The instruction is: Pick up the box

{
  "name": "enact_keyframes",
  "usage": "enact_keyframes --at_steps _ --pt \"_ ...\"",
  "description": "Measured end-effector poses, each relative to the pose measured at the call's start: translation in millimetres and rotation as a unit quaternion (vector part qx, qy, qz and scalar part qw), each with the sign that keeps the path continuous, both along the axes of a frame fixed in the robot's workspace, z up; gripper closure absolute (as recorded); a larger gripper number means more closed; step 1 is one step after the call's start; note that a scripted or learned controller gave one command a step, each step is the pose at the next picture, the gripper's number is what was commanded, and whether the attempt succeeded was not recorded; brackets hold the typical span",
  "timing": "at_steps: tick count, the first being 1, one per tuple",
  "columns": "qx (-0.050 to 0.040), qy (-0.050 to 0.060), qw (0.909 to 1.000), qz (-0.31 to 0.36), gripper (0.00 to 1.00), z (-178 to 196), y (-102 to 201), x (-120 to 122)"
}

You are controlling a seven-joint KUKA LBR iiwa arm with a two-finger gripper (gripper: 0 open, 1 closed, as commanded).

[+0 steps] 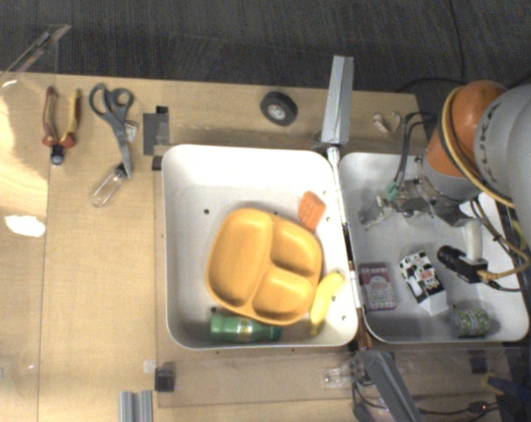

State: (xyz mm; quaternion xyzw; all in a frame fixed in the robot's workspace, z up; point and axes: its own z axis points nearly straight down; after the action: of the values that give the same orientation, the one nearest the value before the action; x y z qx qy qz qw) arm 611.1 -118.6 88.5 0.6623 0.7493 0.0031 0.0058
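Your gripper point(384, 202) hovers in the right bin point(512, 328), above the patterned box point(421, 277); you cannot tell its opening.

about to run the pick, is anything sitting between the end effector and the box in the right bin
Nothing visible does. The end effector is over the upper part of the right bin, and the box lies below it on bare floor. The card lies off to the side.

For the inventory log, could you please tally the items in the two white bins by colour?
Yellow: 2, divided tray, banana
Orange: 1, small block
Green: 1, bottle
Pink: 1, box
Black-and-white: 1, carton
Greenish-grey: 1, roll
Total: 7
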Motion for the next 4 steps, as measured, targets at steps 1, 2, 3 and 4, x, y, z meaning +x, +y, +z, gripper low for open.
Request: enact_keyframes --at_steps 1,2,3,4 --pt "0.0001 0.004 0.9980 0.064 0.00 -1.6 -1.0 57.8" --pt "-0.0017 -0.001 0.9977 0.067 1.00 12.2 0.5 60.7" --pt "-0.0010 0.002 0.9881 0.154 1.00 82.3 -39.2 17.0" --pt "-0.0030 0.002 0.9694 0.245 1.00 126.4 -87.2 -15.3"
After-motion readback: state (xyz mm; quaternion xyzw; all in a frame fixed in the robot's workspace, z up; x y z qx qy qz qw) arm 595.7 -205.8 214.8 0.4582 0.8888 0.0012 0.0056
